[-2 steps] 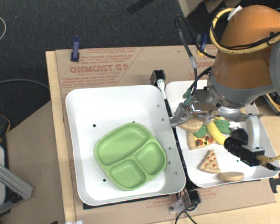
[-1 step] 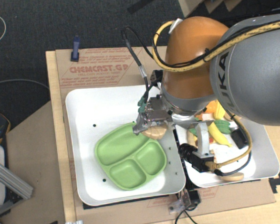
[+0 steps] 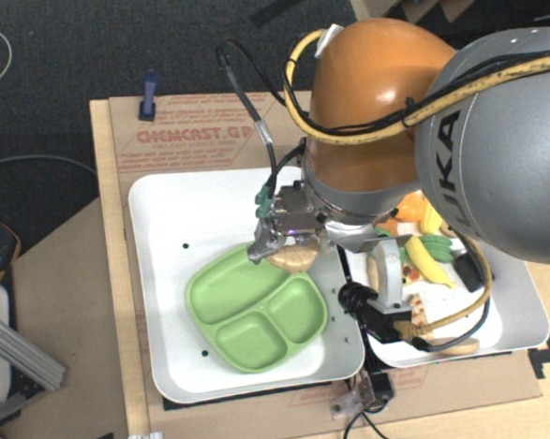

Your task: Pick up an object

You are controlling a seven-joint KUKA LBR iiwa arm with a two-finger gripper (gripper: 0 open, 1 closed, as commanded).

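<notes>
**Figure: bench and both bins from above, read left to right.**

At the far left you are seeing a brown board (image 3: 194, 135) with red print lying under the bins, with a small blue clip (image 3: 148, 95) sitting at its upper left corner. The left bin (image 3: 161, 269) is holding a green divided plate (image 3: 253, 314), which is lying flat in the bin's lower half, its three compartments facing up.

Just above the plate's upper right rim you are watching the gripper (image 3: 275, 249) hanging low inside the left bin. A tan object (image 3: 294, 258), rounded and pale, is lying right beneath it, touching or overlapping the plate's rim. You cannot tell whether the gripper is open or closed, nor whether it is gripping the tan object.

The arm (image 3: 378, 75), orange above and grey to the right, is reaching in over the seam between the bins.

The right bin (image 3: 522, 323) is showing a yellow banana (image 3: 426, 261), with a green item (image 3: 439, 245) just beside it, an orange item (image 3: 411, 208) above them, a black item (image 3: 467, 272) to their right, and a tan piece (image 3: 450, 347) near the bin's lower edge.
</notes>
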